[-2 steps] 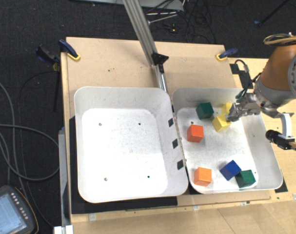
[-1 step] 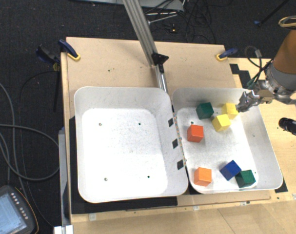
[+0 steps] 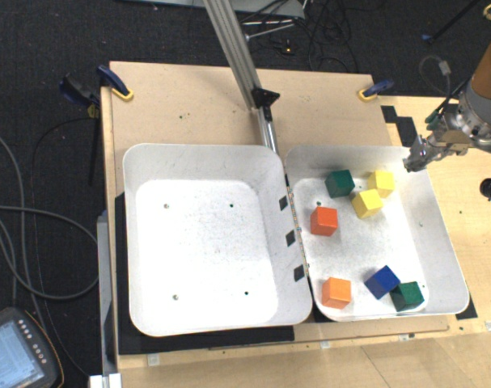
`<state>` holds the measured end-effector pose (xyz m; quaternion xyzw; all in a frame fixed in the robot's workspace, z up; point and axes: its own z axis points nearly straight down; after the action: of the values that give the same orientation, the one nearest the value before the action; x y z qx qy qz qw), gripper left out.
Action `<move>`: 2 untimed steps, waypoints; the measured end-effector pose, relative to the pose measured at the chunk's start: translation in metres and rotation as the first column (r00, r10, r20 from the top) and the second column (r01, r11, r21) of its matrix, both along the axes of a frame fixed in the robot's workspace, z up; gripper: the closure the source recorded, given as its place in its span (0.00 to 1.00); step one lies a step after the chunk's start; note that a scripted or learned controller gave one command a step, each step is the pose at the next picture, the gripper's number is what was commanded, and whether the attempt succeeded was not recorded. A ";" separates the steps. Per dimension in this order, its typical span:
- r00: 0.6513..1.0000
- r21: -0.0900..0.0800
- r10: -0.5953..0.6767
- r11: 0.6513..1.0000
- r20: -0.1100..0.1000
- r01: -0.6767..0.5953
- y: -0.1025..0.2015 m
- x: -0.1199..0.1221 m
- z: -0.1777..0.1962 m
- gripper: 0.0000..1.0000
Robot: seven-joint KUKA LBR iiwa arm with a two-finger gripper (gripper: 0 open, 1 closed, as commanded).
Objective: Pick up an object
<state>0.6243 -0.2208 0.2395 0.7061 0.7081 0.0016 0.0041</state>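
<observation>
Step in hand: we judge this the approach; the gripper (image 3: 416,162) hangs over the upper right rim of the right bin (image 3: 447,241), with nothing seen between the jaws.
Jaws: too small and dark for us to read, so we cannot tell wide from narrow.
Candidates: seven blocks lie in the right bin. Nearest the gripper we see a yellow cube (image 3: 381,181), a second yellow cube (image 3: 366,203) touching or just beside it, and a green cube (image 3: 339,183) to their left.
Further off: a red-orange cube (image 3: 323,220) near the bin's left wall; an orange cube (image 3: 336,292), a blue cube (image 3: 382,281) and a dark green cube (image 3: 407,295) along the near edge.
Next move: we would descend on the nearer yellow cube and straddle it squarely.
In the way: its yellow neighbour crowds one side; blue and dark green touch too.
Around: the left bin (image 3: 140,241) shares the surface (image 3: 188,103).
</observation>
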 end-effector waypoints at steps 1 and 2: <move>1.000 0.003 -0.002 1.000 -0.011 0.002 0.001 0.000 -0.039 1.00; 1.000 0.005 0.005 1.000 -0.007 -0.005 0.061 -0.010 -0.026 1.00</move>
<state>0.6147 -0.1598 0.2134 0.7044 0.7098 0.0010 -0.0002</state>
